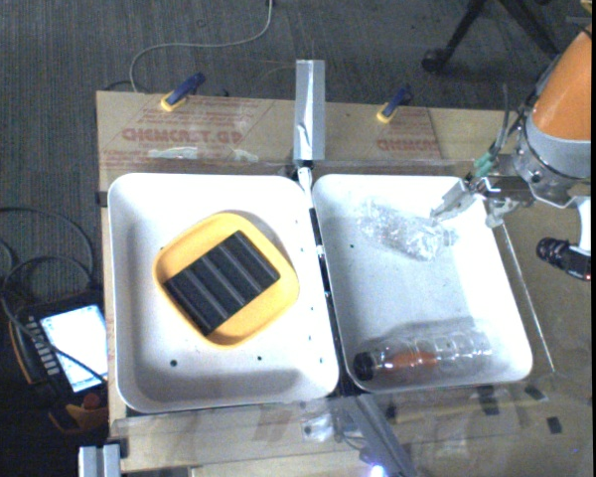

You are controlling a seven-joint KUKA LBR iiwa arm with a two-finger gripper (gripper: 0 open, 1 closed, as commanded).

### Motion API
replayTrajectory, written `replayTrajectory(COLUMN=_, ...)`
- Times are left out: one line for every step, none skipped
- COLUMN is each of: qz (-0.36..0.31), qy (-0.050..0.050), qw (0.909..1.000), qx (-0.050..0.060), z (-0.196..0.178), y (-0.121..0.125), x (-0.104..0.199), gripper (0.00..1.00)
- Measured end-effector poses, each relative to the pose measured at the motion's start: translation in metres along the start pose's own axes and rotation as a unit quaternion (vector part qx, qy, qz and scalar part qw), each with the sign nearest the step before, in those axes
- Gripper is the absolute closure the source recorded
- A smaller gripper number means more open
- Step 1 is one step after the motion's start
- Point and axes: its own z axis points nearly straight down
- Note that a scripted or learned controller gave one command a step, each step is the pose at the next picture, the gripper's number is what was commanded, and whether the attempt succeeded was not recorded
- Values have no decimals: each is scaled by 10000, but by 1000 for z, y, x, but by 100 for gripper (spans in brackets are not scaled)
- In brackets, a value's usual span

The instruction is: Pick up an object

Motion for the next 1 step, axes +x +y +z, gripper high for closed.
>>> replayTrajectory(qz=109, qy=-6, qw=9999, qx=-13, z=164, y=23, x=27, gripper=0)
